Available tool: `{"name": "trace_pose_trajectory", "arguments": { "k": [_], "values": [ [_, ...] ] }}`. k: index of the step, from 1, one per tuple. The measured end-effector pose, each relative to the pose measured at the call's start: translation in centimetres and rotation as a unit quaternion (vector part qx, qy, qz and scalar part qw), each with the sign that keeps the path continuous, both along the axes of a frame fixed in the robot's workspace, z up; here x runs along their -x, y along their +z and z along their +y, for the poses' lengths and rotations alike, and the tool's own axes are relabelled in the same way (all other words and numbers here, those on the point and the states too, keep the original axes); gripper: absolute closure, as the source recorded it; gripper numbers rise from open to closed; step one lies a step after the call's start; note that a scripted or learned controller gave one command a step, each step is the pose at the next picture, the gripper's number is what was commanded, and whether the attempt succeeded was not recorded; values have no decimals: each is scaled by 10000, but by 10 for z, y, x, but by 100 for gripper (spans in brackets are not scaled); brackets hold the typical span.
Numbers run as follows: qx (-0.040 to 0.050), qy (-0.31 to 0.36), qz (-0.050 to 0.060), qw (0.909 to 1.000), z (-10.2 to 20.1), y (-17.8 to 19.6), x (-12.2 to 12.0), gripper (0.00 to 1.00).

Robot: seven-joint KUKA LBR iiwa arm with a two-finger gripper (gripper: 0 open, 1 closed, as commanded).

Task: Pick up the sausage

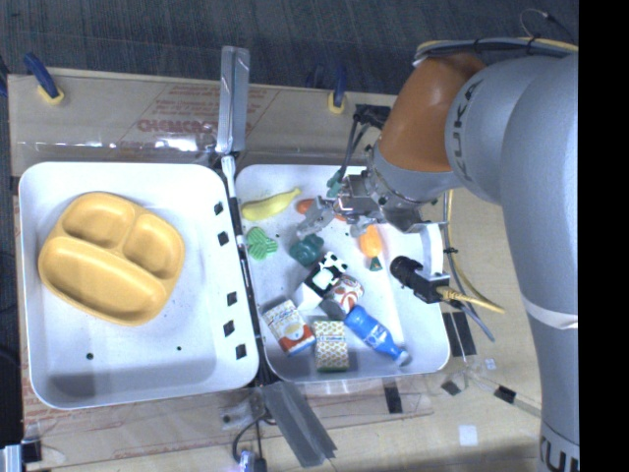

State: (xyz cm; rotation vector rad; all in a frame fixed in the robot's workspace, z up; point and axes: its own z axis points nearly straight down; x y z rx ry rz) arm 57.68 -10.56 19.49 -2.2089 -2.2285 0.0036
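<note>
Sausage [308,206] looks small, light and kinda slick, so I'd pinch it across the middle, but can't tell how open the gripper [339,203] is.

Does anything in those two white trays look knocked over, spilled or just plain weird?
Nothing is spilled or broken. The blue plastic bottle lies on its side in the right white bin, among small toys heaped at random. The left white bin holds one big yellow sectioned plate, upside down.
</note>
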Motion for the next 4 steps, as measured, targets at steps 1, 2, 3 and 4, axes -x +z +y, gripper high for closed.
{"name": "trace_pose_trajectory", "arguments": {
  "k": [1,2,3,4],
  "values": [
    [4,1059,-16,9944,-27,-103,-53,0],
    [6,1080,-20,9941,-27,-93,-54,100],
    [8,-513,-17,9987,63,84,-80,100],
    [9,-608,1,9981,125,62,-79,100]
  ]
}}
